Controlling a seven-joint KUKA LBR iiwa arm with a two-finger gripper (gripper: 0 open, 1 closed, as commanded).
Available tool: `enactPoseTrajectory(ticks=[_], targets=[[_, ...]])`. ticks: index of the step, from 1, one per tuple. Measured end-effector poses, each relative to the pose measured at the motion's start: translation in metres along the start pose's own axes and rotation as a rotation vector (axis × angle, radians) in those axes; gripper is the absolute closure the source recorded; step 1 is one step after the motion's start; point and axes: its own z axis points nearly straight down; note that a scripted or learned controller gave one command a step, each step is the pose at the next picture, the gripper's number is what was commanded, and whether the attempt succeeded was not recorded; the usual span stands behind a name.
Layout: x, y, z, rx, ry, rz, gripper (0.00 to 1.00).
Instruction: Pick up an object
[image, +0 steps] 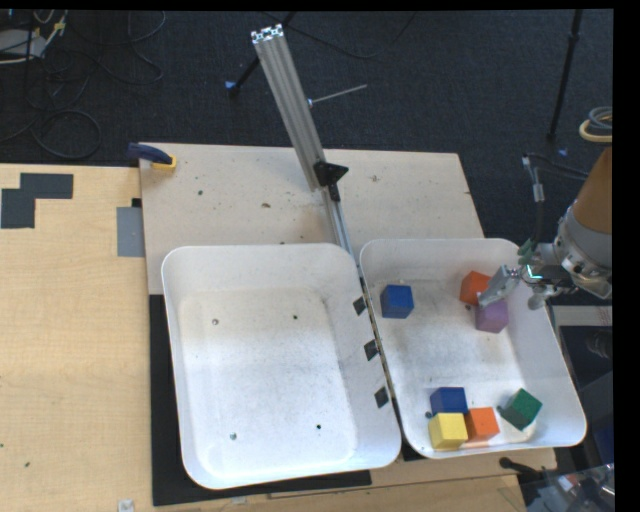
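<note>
One purple block (491, 317) just below tool (503, 284), orange block (474, 288) beside

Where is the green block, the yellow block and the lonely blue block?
green block (521, 408): camera view, middle of its top face.
yellow block (448, 430): camera view, middle of its top face.
lone blue block (397, 300): camera view, middle of its visible side.

You are looking down on a dark blue-grey carpeted floor (430, 90) strewn with black cables (60, 120). A pale speckled wooden bench top (240, 195) sits over it, and a lighter plywood panel (60, 340) with dark grey cut-outs adjoins on the left. 1 slanted silver aluminium post (290, 100) rises from the bench. Light is even.
</note>
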Motion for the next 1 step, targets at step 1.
enactPoseTrajectory(ticks=[1], targets=[[-0.0001,0.0010,-0.0025,-0.004,-0.002,-0.002,0.00]])
